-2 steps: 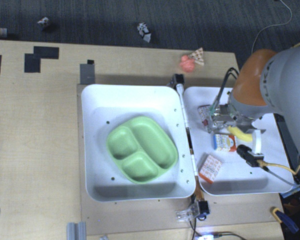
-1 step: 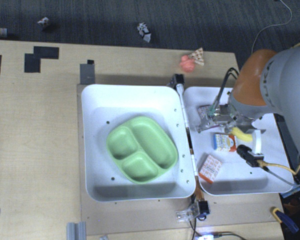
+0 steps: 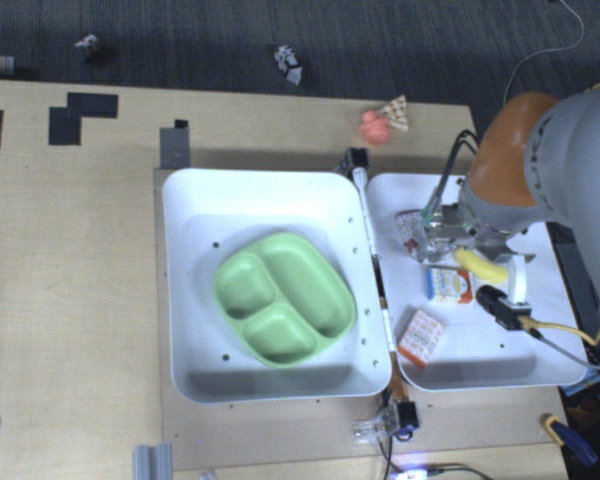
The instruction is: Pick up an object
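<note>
My gripper (image 3: 436, 236) hangs low in the right bin (image 3: 480, 363), near its far left part, with the grey arm and its orange band (image 3: 505, 158) reaching in from the right. A red and white packet (image 3: 410, 230) lies just left of the gripper. A yellow banana-shaped thing (image 3: 479, 265) lies right beside it on the near side. A white, blue and orange packet (image 3: 447, 285) sits a little nearer the front. A small orange and white box (image 3: 420, 336) lies by the bin's front left. I see nothing between the fingers.
The left bin (image 3: 195, 213) holds a green divided plate (image 3: 283, 296). A red ball with a pale shell-like piece (image 3: 380, 124) lies on the bench behind the bins. The divider between the bins (image 3: 372, 268) runs close to the gripper's left.
</note>
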Controlling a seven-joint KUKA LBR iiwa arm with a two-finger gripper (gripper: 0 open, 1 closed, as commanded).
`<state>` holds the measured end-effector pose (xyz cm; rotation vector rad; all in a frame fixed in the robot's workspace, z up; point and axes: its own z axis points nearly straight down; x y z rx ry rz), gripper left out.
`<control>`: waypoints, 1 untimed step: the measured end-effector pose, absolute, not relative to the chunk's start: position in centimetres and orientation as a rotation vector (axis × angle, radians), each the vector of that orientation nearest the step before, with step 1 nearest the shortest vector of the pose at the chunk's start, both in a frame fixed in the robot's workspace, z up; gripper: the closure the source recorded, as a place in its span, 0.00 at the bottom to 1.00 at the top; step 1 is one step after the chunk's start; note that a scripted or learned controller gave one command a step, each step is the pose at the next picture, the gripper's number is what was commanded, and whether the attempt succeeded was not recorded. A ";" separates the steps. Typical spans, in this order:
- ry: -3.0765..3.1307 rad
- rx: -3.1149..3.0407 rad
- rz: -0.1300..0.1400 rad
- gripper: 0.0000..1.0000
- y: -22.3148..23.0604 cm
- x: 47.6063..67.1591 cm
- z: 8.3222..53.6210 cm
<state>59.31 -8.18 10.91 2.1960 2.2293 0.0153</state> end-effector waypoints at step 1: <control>2.230 2.196 0.015 0.00 -8.2 59.3 10.9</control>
